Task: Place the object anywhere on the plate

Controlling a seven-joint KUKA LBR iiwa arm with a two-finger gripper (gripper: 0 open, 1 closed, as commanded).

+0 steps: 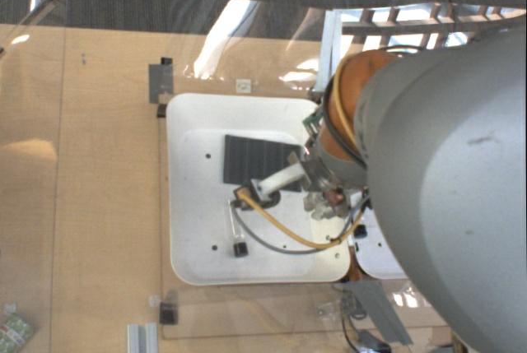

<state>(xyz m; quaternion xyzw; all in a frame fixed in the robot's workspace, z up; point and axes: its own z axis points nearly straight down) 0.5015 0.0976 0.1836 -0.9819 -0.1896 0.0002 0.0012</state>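
Gripper lowered inside left bin, jaws' state unclear; dark plate just behind; bin walls well apart.

We log the arm over the left bin, gripper low at centre; dark flat piece at its 12 o'clock.

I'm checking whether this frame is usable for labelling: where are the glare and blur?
Camera view: bright window glare streaks the bench above the left bin; the arm looms large and soft at right, covering most of the right bin; the dark plate reads sharp.
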